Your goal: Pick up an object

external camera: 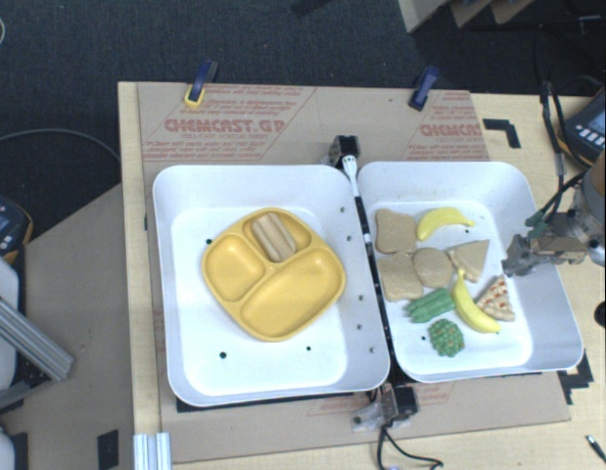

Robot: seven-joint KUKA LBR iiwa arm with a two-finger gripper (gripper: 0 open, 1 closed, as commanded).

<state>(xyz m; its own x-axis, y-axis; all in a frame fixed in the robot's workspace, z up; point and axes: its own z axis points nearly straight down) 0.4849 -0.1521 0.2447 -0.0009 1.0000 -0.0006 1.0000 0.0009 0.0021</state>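
Note:
The right bin (547,336) holds a pile of toy food. I see two yellow bananas (444,221) (474,308), several tan bread slices (396,231), a triangular toast piece (471,258), a pizza slice (497,300), a green pickle (432,305) and a broccoli floret (445,337). My gripper (516,258) hangs over the right part of this bin. It is just right of the toast piece and above the pizza slice. Nothing visibly sits in it.
The left bin (175,213) carries a yellow divided plate (283,297) with a tan bun-like piece (273,235) in its top compartment. Black clips (346,150) join the bins at the middle. Cables run along the bench's right edge.

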